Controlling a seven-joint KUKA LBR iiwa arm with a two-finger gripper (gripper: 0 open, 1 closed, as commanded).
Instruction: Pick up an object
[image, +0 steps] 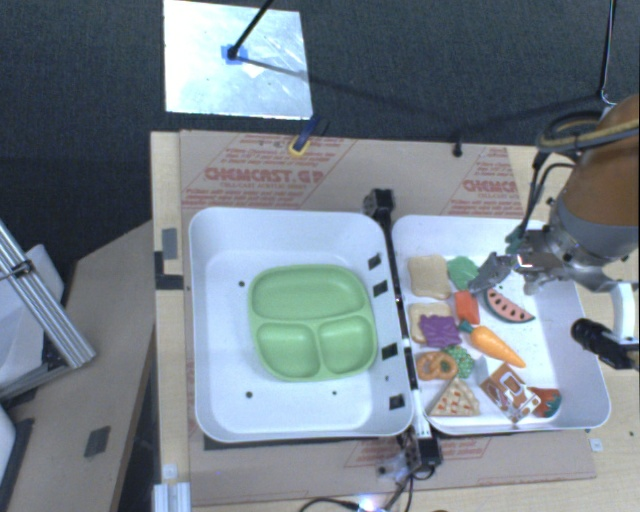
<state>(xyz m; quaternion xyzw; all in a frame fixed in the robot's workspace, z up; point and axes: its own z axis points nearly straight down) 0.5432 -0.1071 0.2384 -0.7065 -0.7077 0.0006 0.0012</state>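
The right bin holds several toy foods: a watermelon slice, a carrot, purple grapes, a tan bread slice, a green piece, a pizza wedge and a red-and-white box. My gripper hangs over the upper middle of this bin, just above the watermelon slice and to the right of the green piece. Its two dark fingers stand apart, open, and nothing is between them.
In the left bin lies a green three-compartment plate. A black divider with clips runs between the bins. The arm's grey body and a black fitting overhang the right bin's right edge.
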